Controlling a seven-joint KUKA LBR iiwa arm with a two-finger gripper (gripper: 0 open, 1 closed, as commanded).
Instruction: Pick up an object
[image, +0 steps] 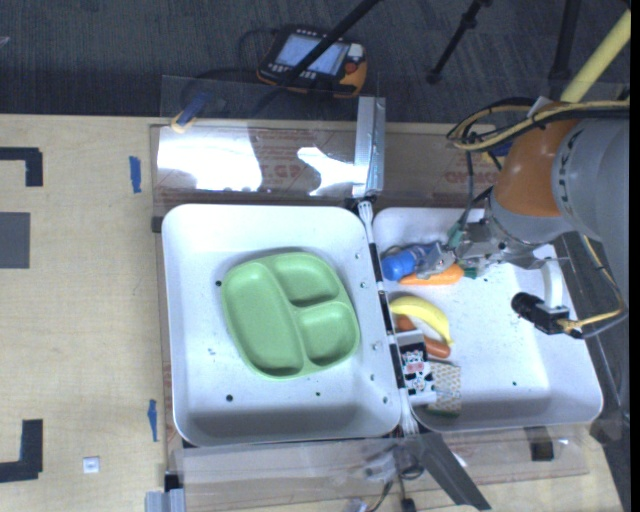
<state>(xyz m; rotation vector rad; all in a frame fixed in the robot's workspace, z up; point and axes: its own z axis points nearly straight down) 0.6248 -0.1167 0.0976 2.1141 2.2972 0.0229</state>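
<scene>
Several small objects are crowded against the left wall of the right bin (520, 395), and the banana (424, 316) is taken here as the landmark; a blue ball-like object (398, 264) and an orange carrot-shaped piece (436, 279) lie just above the banana, a small red-orange piece (437, 349) lies just below it, and a patterned card or packet (418, 372) lies below that, near the bin's lower left corner. The end effector (470, 245) is seen above and to the right of the banana, close over the carrot-shaped piece and the blue object; whether anything is pinched cannot be told, since the fingers are too small and too cluttered with cable, so their spread is left undecided. The step in hand is judged to be the approach to a grasp in that upper cluster; it would be done well if one object were singled out, the descent were kept vertical, and the fingers were set across the narrow width of the carrot-shaped piece rather than along it; the bin wall to the left of the banana should be given room, because a finger could be caught there. The arm (590, 180) is reached in from above and right of the banana, with its orange band (528, 175) well up from the wrist and the wrist tilted down toward the bin. The left bin (190, 330), holding a green divided tray (290, 315), lies left of the banana and is not involved.
</scene>
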